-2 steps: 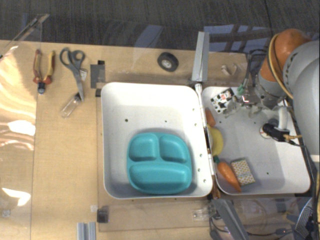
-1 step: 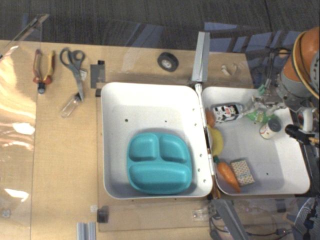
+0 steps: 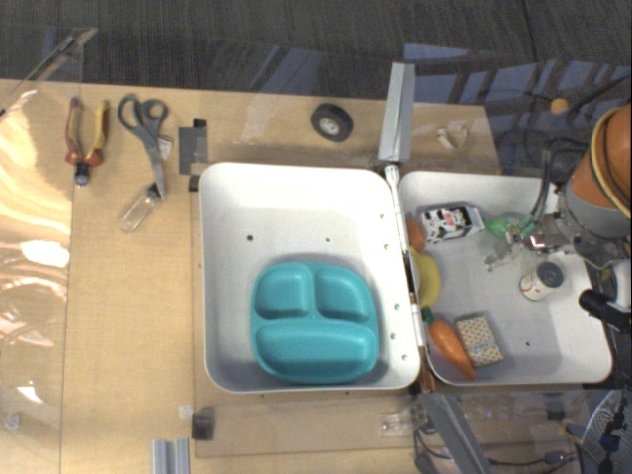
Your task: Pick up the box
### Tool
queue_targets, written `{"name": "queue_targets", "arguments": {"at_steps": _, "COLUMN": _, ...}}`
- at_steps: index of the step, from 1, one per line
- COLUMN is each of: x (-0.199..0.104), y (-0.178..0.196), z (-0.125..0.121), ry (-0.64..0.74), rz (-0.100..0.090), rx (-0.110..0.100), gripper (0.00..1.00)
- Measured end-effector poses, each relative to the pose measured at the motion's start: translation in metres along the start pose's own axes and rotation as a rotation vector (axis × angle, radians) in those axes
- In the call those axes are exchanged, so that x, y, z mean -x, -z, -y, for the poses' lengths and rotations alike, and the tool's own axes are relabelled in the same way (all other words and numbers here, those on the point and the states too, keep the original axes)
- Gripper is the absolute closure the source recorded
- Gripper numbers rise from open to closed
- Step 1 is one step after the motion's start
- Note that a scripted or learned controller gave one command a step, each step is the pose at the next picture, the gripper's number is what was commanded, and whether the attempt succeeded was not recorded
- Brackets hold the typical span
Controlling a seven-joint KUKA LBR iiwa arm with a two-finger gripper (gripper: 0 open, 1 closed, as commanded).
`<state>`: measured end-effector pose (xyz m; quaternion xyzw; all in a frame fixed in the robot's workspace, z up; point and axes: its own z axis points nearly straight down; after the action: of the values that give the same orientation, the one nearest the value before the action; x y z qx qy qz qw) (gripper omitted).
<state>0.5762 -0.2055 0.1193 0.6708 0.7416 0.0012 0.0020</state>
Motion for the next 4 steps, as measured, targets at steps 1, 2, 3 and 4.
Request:
{"name": "queue_targets", "arguments": {"at_steps": 1, "x": -0.064, "y": -0.031, "z": -0.037, "ry": 0.208, "rz": 0.001, "rx": 0.006, "gripper": 0.00}}
{"name": "queue_targets", "arguments": {"at_steps": 2, "x": -0.085, "y": -0.032, "z": -0.074, "ry": 0.149, "rz": 0.001, "rx": -0.023, "gripper": 0.00}}
{"name": "queue_targets", "arguments": {"at_steps": 3, "x": -0.081, "y": -0.031, "z": -0.086, "ry": 0.238, "rz": -0.009, "rx": -0.070, "gripper": 0.00}}
{"name": "queue_targets", "arguments": {"at_steps": 4, "x": -0.085, "y": -0.032, "z": -0.087, "ry": 0.191, "rz": -0.001, "rx": -0.067, "gripper": 0.00}}
